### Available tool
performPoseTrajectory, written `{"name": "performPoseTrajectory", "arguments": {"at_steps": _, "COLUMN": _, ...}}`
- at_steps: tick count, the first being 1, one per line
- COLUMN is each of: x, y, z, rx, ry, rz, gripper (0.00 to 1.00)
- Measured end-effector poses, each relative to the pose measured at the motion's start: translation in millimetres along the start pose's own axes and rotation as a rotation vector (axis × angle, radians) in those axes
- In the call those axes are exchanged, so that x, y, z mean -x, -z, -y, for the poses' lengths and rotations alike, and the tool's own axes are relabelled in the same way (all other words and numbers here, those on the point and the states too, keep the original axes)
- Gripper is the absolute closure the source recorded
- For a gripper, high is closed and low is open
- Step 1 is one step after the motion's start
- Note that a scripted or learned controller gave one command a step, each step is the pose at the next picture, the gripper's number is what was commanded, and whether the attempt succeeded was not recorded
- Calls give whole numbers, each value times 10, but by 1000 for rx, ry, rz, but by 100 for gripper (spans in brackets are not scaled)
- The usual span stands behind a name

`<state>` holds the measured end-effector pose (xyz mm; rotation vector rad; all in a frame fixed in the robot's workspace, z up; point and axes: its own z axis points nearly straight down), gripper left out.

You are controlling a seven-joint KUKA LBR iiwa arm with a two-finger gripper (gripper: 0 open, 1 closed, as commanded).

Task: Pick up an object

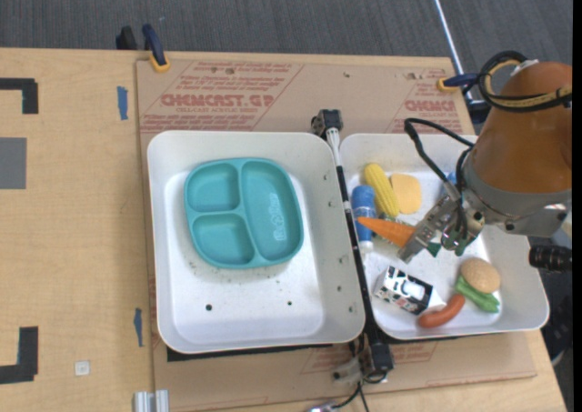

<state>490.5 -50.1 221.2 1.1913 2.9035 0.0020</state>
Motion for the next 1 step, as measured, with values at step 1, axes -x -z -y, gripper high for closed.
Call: {"name": "performPoseTrajectory", "arguments": {"at_steps": 1, "x": 188, "y": 225, "z": 335, "rx": 0, "ry": 41, "rz": 2, "gripper": 100}}
